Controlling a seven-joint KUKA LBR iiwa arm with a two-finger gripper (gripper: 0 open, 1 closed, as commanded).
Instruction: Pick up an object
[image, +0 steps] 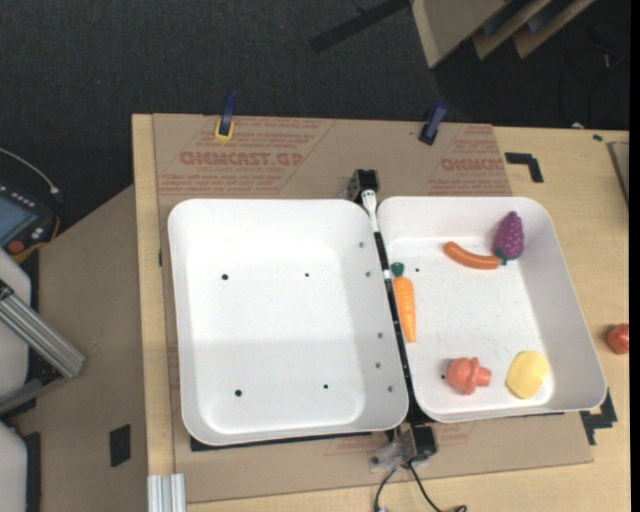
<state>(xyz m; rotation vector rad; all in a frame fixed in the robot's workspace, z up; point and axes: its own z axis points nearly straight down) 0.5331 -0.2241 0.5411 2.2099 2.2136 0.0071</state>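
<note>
Pincer state: cannot tell. Candidates all lie in the right bin (570, 300). Risks:
- carrot (403, 308), centre frame, hugs the bin's left wall, so a finger may strike the rim
- sausage (472, 257) touches grapes (508, 236), upper right, so one could nudge the other
- lemon (527, 374), lower right, may roll

At three o'clock we see a small orange-red blob (618, 340); whether it is part of our arm, we cannot tell.

High overhead camera (slightly slanted), both bins (290, 215)
</note>
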